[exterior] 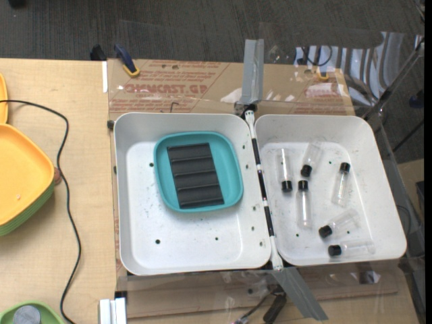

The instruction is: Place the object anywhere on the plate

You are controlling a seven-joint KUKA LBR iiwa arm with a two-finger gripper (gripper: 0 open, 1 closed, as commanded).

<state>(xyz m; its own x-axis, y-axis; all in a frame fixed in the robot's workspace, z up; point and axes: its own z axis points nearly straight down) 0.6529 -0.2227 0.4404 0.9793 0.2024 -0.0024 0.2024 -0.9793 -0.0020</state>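
Vials (pixel 304 204) are lying loose in the right bin (pixel 378 201), awaiting pickup; the plate (pixel 233 177) is sitting ready in the left bin (pixel 182 238).

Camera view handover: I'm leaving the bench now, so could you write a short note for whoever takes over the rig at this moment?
Left bin: teal plate with a dark ribbed block lying on it.
Right bin: six clear tubes with black caps lie loose, among them one near the divider and one at the front edge.
Done: no tube is on the plate.
Left: pick up a tube and set it anywhere on the plate.
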